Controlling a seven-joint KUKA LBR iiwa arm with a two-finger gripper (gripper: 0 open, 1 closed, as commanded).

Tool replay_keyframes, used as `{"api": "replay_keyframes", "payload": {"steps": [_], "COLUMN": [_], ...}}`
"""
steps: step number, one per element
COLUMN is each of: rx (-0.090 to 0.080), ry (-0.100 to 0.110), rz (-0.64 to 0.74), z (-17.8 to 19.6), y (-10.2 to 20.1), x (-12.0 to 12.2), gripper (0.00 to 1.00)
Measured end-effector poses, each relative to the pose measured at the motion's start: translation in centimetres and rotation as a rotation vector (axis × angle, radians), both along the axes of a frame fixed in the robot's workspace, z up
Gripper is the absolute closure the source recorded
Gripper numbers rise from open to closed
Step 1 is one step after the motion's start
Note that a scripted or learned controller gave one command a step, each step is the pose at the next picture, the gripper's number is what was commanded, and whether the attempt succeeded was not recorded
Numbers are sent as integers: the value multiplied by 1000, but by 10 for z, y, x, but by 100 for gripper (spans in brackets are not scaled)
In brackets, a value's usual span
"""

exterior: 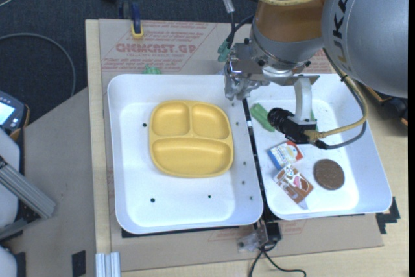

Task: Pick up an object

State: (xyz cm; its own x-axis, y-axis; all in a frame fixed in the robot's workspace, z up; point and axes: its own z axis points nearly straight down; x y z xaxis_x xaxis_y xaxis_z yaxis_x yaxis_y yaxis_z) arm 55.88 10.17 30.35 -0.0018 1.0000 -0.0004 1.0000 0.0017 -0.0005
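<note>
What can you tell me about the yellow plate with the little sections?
The yellow divided plate looks like smooth, slightly shiny plastic. It is a rounded square with raised ridges that split it into three compartments: two smaller ones at the far side and one long one at the near side. All three look bare. It lies flat, right side up, near the middle of the left white bin, resting on the bin's floor. Nothing else touches it.

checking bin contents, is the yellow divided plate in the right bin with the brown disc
No, the yellow divided plate lies in the left bin, while the brown disc is in the right bin.
</note>
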Motion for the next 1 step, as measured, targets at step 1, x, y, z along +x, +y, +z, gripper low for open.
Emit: {"api": "replay_keyframes", "payload": {"steps": [1], "rx": [0], "ry": [-1], "rz": [0], "z": [75], "y": [28], "x": [-37], "gripper": [100]}}
